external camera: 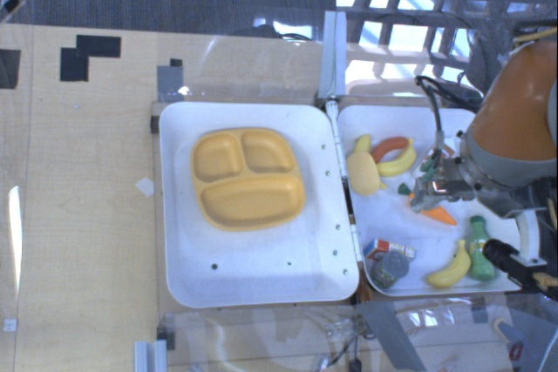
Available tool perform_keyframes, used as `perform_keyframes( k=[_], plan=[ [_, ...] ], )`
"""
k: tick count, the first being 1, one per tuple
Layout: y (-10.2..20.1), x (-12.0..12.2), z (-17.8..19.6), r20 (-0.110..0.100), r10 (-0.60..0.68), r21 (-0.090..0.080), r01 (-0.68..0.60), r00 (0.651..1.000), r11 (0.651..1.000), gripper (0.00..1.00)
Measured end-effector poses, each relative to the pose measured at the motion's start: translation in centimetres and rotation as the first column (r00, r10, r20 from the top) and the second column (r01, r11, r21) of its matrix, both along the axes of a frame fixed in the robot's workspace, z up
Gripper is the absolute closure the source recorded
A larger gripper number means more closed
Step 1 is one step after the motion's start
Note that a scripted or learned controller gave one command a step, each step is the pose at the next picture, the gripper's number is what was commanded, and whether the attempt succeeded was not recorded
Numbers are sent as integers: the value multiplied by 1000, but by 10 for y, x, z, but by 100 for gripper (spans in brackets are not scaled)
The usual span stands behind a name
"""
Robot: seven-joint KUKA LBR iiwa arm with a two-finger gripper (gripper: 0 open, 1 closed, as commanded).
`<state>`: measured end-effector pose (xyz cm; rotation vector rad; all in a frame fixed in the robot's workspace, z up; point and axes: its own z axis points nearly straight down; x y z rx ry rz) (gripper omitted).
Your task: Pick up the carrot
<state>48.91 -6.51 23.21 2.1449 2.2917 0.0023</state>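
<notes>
In the right bin, near the middle and somewhat to the right: the carrot, small and orange, lying flat on the white floor with the thin end pointing right. Just above it, perhaps touching the thick end: the pincer, low in the bin. Not possible to tell how far open, because of the dark mixed metal parts there. Nothing visibly held, so no ground for calling it a grasp. Main risk, as a judgement: closing beside the carrot and not around it, with only the left end under the pincer and most of the body sticking out to the right. Likely result: pinching the end only and losing it during the lift, or pushing the carrot away over the smooth floor. Second risk: catching a neighbour by mistake. To the upper left: a banana with a red thing behind it, and a pale yellow fruit. To the lower right: a green bottle and a second banana. Near the front wall: a can. None touching the carrot, so less danger from these. Worth watching also the black cable above the pincer. No role here for the left bin with its yellow tray.
</notes>
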Motion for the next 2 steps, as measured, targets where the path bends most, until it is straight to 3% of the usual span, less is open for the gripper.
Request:
perform_keyframes(
  k=[1, 2],
  plan=[
    [0, 0, 0, 0, 0, 0, 0, 1000, 1000, 0],
    [-36, 0, -103, 0, 216, 0, -216, 976, 976, 0]
  ],
)
